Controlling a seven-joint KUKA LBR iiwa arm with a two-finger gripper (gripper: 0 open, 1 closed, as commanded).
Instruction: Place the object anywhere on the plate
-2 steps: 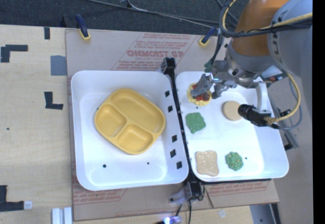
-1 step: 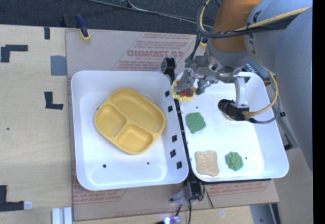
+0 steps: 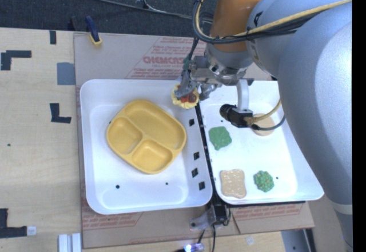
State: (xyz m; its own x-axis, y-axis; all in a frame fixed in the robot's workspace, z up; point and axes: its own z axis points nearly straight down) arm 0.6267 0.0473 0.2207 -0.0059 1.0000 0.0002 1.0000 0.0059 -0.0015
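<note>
The two-finger gripper (image 3: 187, 86) pinches a small yellow-and-red toy food piece (image 3: 185, 98) above the left white bin's (image 3: 91, 131) far right corner, just beyond the yellow three-compartment plastic plate (image 3: 146, 135). This looks like the carry step; next it should travel over the plate and release.

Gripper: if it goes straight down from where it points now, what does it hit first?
Probably the far rim of the left bin, near the divider between the bins, not the yellow plate. The gripper holds a small yellow and red object just above that rim. Depth is hard to judge from this slanted view.
</note>
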